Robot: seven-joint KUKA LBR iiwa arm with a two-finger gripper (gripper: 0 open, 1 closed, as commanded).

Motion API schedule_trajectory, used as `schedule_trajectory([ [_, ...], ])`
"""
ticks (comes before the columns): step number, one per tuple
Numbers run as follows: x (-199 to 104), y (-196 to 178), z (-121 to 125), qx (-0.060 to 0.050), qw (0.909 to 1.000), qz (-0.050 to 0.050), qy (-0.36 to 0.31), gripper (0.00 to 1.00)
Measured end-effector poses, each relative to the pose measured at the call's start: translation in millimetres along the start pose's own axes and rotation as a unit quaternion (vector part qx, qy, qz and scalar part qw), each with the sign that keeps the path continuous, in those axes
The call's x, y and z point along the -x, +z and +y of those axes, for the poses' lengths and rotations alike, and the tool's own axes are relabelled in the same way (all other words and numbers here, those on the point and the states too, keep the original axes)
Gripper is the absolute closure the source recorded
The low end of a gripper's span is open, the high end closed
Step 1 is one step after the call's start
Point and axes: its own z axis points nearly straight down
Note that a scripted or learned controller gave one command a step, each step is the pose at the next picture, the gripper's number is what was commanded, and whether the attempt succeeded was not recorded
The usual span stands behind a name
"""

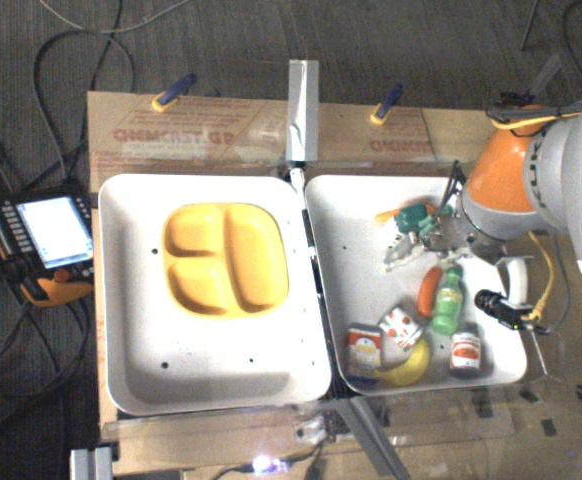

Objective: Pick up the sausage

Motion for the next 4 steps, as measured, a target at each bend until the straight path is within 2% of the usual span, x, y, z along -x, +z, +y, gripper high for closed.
schedule_trajectory([
  [1, -0.5, -9.0, 1.1, 0.001, 1.0, 0.0, 0.0, 1.0],
  [2, -2.3, -15.9, 1.2, -0.001, 1.0, 0.001, -0.001, 1.0],
  [3, -2.2, -15.9, 1.1, -0.001, 1.0, 0.001, -0.001, 0.0],
  [4, 19.4, -0.9, -21.0, 0.002, 0.9997, 0.002, -0.024, 0.0],
])
